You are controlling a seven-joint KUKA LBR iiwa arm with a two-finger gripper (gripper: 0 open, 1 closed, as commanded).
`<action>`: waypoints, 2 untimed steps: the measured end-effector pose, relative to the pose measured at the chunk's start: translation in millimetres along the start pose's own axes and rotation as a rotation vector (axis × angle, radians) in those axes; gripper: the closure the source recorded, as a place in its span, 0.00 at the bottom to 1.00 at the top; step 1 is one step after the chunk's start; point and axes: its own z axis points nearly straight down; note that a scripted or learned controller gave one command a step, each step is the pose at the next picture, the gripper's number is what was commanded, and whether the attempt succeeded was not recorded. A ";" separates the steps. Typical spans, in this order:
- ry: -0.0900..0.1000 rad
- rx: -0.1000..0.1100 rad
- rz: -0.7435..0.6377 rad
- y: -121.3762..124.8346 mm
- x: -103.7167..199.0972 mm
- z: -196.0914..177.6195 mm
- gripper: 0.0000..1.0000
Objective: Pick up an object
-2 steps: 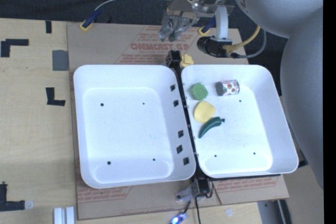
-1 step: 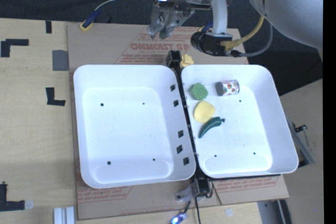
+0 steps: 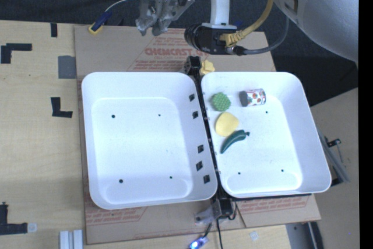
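My gripper (image 3: 152, 25) hangs high at the top of the view, above the bench behind the left bin (image 3: 140, 140), with nothing between its fingers. The right bin (image 3: 274, 178) holds four small things near its left wall. A green round knobbly piece (image 3: 221, 102) lies furthest back. Just in front of it is a yellow lemon-shaped piece (image 3: 227, 123), and in front of that a dark green pepper (image 3: 234, 140). A small red and white can (image 3: 253, 98) lies on its side to the right of the green piece.
Black clips (image 3: 201, 148) run along the seam where the two bins meet. Both bins rest on a brown cardboard sheet (image 3: 116, 55). A blue and yellow cable end (image 3: 100, 23) lies behind the left bin.
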 end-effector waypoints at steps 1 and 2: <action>-0.005 0.011 0.005 -73.7 -2.6 17.3 1.00; -0.008 0.009 0.024 -66.6 -137.9 37.3 1.00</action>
